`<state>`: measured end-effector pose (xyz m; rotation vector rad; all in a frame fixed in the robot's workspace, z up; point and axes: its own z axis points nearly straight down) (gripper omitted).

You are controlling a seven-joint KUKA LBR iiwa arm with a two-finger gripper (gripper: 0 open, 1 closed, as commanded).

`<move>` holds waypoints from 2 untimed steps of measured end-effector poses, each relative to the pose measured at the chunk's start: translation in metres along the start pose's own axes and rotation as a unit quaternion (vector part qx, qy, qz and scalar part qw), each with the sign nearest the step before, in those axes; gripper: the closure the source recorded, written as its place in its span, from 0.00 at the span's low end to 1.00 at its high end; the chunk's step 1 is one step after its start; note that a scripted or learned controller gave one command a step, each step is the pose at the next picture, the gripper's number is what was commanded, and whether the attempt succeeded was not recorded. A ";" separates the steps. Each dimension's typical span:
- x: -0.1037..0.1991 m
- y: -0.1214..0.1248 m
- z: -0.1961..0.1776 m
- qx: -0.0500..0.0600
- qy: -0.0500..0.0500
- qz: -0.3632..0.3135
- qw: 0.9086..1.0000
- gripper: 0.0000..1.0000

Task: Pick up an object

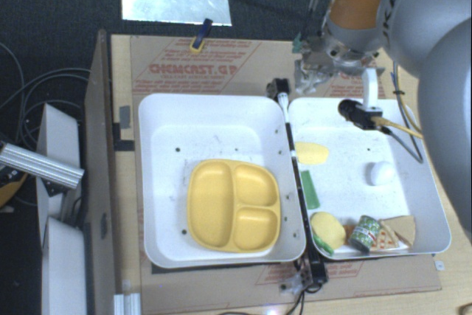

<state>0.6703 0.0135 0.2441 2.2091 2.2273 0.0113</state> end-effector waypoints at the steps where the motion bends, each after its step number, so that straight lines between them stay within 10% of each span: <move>1: 0.009 -0.028 0.063 0.007 -0.001 0.003 1.000 1.00; 2: -0.027 -0.015 0.059 0.002 -0.001 0.005 1.000 1.00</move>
